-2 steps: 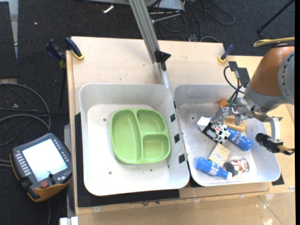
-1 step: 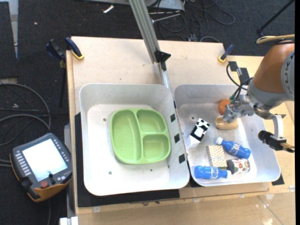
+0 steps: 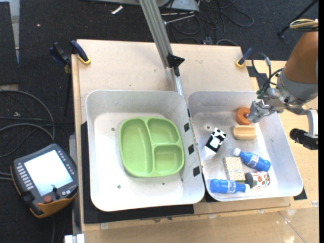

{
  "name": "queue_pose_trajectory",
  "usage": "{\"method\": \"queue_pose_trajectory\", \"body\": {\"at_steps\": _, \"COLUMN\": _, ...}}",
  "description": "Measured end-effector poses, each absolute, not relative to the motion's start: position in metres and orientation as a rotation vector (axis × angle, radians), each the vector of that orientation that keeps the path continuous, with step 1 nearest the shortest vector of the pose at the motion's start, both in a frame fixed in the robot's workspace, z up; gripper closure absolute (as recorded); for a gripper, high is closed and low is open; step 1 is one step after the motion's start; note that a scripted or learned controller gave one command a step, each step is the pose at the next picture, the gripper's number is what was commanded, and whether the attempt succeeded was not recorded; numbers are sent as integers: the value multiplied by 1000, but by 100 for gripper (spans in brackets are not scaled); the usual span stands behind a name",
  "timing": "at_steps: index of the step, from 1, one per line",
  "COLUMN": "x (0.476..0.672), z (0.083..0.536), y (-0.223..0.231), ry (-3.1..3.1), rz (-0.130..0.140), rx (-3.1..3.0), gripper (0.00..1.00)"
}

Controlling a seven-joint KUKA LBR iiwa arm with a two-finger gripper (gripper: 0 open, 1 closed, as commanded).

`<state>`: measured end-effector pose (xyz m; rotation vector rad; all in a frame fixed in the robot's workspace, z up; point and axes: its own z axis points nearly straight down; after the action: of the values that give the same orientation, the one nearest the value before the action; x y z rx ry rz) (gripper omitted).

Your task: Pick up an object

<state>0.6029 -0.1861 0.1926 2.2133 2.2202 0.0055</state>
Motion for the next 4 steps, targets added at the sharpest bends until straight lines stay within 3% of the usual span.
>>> {"method": "queue_pose_trajectory", "body": {"at_steps": 1, "x": 607, "z": 257, "y": -189, "ry": 2219, "rz": 6, "rx": 2212, "gripper": 100}}
{"method": "queue_pose_trajectory", "body": {"at_steps": 2, "x": 608, "z": 292, "y": -189, "ry": 2221, "rz": 4, "rx": 2214, "gripper": 100}}
{"method": "queue_pose_trajectory", "body": {"at_steps": 4, "x": 590, "z": 269, "y": -87, "ry": 2232, "rz": 1, "rx": 2214, "gripper": 100}}
